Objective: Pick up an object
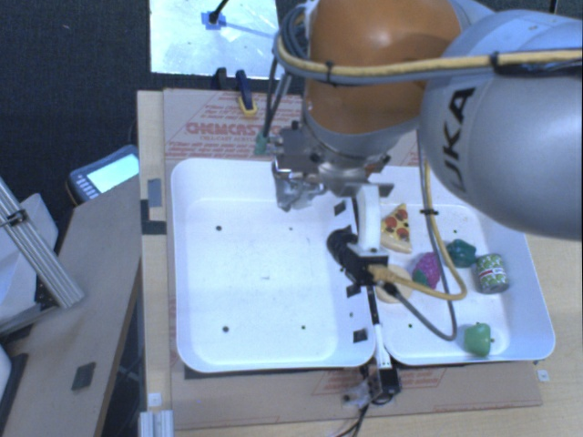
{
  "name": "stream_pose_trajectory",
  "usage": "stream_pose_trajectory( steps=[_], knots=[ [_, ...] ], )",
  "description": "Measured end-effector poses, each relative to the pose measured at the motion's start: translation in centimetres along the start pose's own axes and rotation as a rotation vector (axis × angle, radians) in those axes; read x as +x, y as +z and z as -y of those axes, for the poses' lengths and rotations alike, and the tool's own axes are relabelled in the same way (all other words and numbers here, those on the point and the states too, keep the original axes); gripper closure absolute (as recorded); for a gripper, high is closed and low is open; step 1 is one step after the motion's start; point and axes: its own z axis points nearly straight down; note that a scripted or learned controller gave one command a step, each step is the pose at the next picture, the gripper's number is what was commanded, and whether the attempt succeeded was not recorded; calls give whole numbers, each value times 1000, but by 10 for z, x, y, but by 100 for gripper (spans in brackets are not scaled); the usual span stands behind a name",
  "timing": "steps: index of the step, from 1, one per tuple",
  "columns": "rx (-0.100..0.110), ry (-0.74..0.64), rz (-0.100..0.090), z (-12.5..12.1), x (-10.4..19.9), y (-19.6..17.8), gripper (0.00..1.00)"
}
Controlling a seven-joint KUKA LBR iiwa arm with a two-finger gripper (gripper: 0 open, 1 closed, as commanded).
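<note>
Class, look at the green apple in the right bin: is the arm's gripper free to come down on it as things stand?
Probably yes. The green apple sits alone in the right bin's near corner, apart from the can and purple toy. Only the yellow cable loops nearby.

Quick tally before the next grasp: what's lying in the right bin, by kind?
Pizza slice toy: 1
Purple grape bunch: 1
Teal piece: 1
Small can: 1
Green pepper: 1
Pale round piece, partly behind the cable: 1
Total: 6
</note>
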Motion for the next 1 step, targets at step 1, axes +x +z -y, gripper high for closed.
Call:
stream_pose_trajectory(
  steps=[1],
  knots=[
    [8,-7,2,41,14,27,100]
  ],
)
